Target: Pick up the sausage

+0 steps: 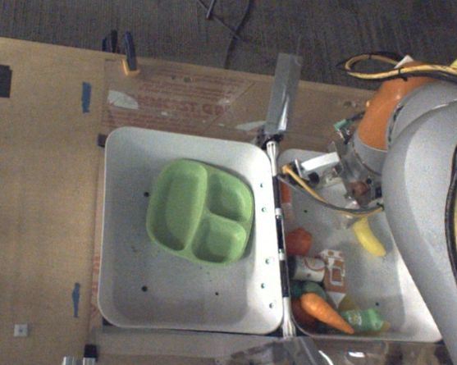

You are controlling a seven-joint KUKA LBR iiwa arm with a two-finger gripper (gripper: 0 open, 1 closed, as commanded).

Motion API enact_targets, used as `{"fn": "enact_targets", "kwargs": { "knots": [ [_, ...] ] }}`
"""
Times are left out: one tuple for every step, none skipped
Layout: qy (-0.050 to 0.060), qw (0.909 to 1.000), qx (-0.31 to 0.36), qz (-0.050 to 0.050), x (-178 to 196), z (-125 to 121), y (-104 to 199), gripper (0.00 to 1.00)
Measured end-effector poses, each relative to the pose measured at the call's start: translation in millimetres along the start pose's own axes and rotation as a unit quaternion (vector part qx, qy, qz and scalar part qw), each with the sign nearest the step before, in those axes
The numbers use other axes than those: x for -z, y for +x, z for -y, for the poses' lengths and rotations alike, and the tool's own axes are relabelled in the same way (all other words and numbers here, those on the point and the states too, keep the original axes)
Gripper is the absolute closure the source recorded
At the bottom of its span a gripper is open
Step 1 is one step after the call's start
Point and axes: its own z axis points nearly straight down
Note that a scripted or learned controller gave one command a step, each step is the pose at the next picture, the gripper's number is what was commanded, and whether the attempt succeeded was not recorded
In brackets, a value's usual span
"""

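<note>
A slim reddish-brown piece that looks like the sausage (284, 197) lies along the left wall of the right bin (410, 320), near its far corner. My gripper (334, 176) hangs over the far part of that bin, a little to the right of the sausage. Its wrist and cables cover the tip. No object shows in its grasp.
The right bin also holds a red tomato (298, 241), a yellow banana (369, 238), a white and orange carton (323, 268), an orange carrot (325, 312) and a green item (365, 320). A green divided plate (201, 212) sits in the left bin (116, 288). My arm covers the right bin's right side.
</note>
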Motion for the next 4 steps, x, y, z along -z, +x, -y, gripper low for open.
{"fn": "enact_targets", "kwargs": {
  "knots": [
    [-0.001, 1.0000, 0.002, 0.000, 11.3, 0.9, 1.5, 1.00],
    [0.000, 0.9963, -0.086, -0.001, 79.1, -4.3, -8.8, 1.00],
    [0.000, 0.9963, -0.086, -0.001, 78.9, -3.9, -8.7, 0.00],
    [-0.001, 0.9999, 0.015, -0.004, 1.1, 13.7, -32.1, 0.00]
  ]
}}
